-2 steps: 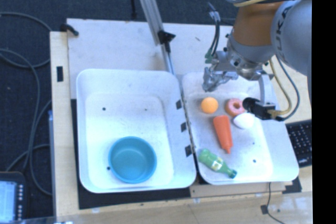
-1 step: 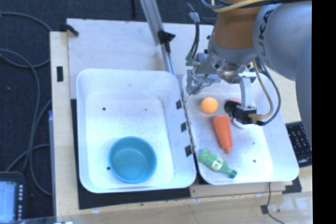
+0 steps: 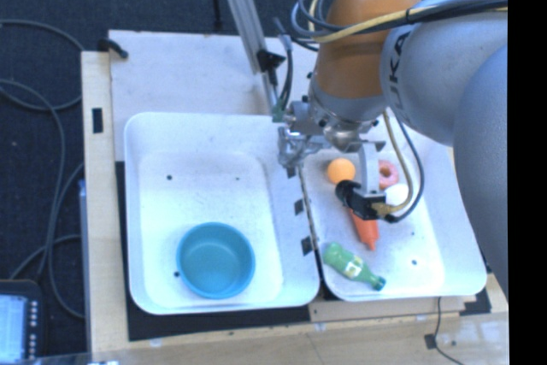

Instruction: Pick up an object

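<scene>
My gripper (image 3: 289, 154) hangs over the rim between the two bins, at the left edge of the right bin (image 3: 427, 269). In that bin an orange ball (image 3: 340, 170) lies just right of the gripper. A pink ring (image 3: 389, 174) and a small white object (image 3: 397, 196) sit further right. An orange carrot (image 3: 367, 232) lies below them, pointing toward the front. A green bottle (image 3: 351, 264) lies on its side near the front edge. The arm's wrist hides the back of the right bin.
The left bin (image 3: 154, 141) holds a blue bowl (image 3: 215, 259) at its front. A slanted metal post (image 3: 239, 4) rises behind the bins, close to the wrist. Cables run on the dark floor at the left.
</scene>
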